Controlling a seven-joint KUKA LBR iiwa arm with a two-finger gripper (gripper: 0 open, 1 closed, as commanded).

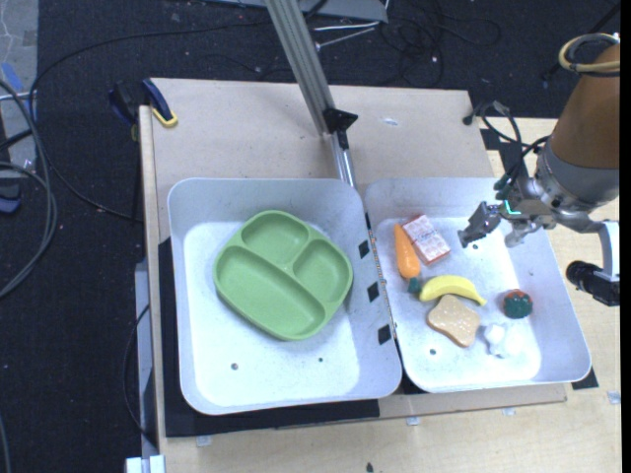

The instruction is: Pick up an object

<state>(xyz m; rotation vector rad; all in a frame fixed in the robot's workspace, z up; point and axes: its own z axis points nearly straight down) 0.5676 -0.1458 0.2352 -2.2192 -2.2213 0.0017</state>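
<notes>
The right bin (552, 358) holds several toy foods: an orange carrot (406, 252), a pink-and-white packet (426, 238), a yellow banana (451, 288), a slice of toast (454, 321), a dark green-and-red fruit (517, 304) and a small white piece (495, 337). My gripper (488, 223) hangs over the upper part of the right bin, to the right of the packet and above the banana. Its dark fingers stand slightly apart with nothing between them.
The left bin (197, 363) holds a green divided plate (284, 274). A metal pole (301, 47) slants down from the top to the gap between the bins. Cables lie on the dark floor around the bench.
</notes>
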